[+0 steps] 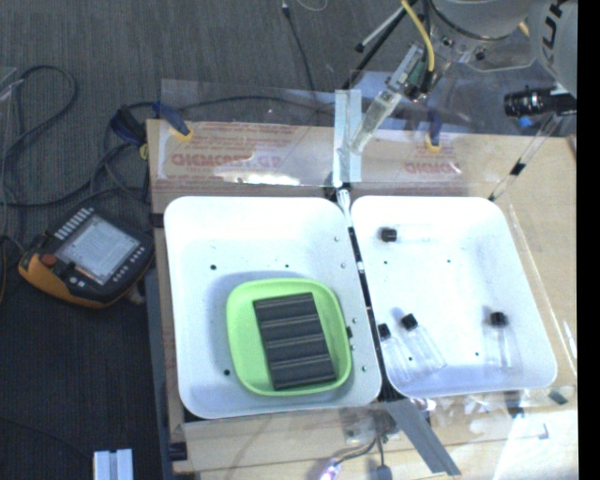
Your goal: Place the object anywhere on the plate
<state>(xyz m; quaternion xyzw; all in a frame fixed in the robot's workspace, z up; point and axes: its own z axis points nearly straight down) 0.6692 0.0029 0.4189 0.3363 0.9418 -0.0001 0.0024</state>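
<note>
White plastic makes up the two biggest things on my bench (562,187): two shallow bins side by side, the left bin (187,281) and the right bin (525,272), touching along their inner edges. Next in size is one green plate (240,309), square with rounded corners, lying in the left bin toward 5 o'clock of its floor. On that plate rests one dark grey ribbed block (294,339), flat, covering most of the plate's middle and tilted slightly from the bin's edges.

At 9 o'clock from the left bin, one control pendant (89,258) with an orange-and-black body lies on the dark floor, cables looping away from it.

My arm (487,14) sits at 1 o'clock of the view, above the right bin's far edge; my gripper (412,80) is blurred there and I cannot tell how it stands.

Smallest are three clear vials with black caps in the right bin: one (388,234) at 11 o'clock, one (418,339) at 7 o'clock, one (500,336) at 4 o'clock, all well apart.
</note>
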